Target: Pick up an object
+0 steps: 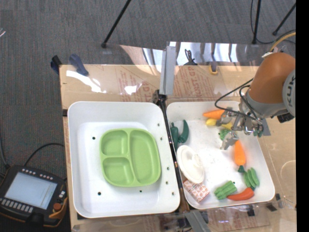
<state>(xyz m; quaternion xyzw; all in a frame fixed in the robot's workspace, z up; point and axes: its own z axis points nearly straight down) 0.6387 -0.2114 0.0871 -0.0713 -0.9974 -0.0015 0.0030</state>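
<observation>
Camera view: reversed red print on bench (116, 79)

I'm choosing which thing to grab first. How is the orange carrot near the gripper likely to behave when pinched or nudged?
The carrot looks like a smooth moulded toy, so probably stiff and light. Its rounded, tapered body may roll or pivot on the white bin floor if nudged. The glossy surface could slip unless the gripper pinches across its thicker end.
</observation>
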